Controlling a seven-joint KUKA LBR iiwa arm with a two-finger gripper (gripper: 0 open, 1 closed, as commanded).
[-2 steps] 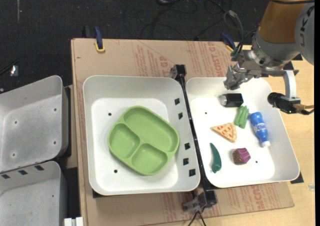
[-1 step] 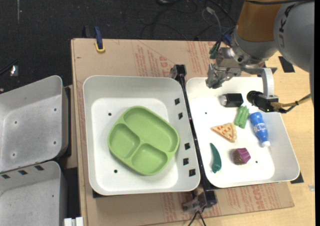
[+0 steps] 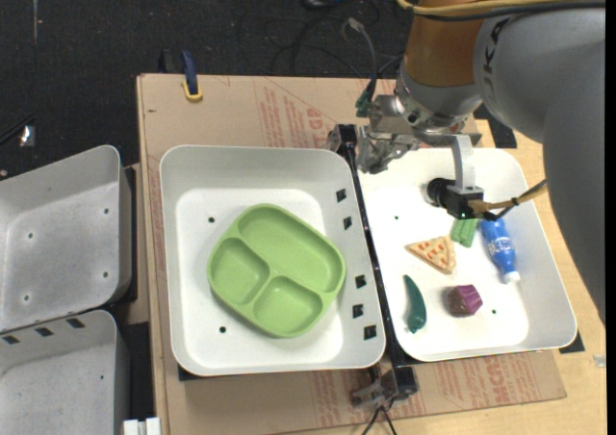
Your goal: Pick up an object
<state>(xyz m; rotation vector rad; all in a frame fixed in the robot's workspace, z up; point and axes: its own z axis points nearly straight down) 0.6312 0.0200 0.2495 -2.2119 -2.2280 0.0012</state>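
1. The tool (image 3: 382,146) hangs over the far-left corner of the right bin (image 3: 549,327), close to the wall it shares with the left bin (image 3: 178,260).
2. Risk, as I judge it: descending here, it would likely strike that rim or meet bare floor — the candidates lie well apart, nearer the middle.
3. Those candidates: a pizza slice (image 3: 432,253), flat and wedge-shaped; a blue bottle (image 3: 500,248), rounded and liable to roll; a purple lump (image 3: 464,300); a slim, curved green pepper (image 3: 414,304).
4. The left bin holds a smooth green divided plate (image 3: 277,271), too broad to pinch easily.
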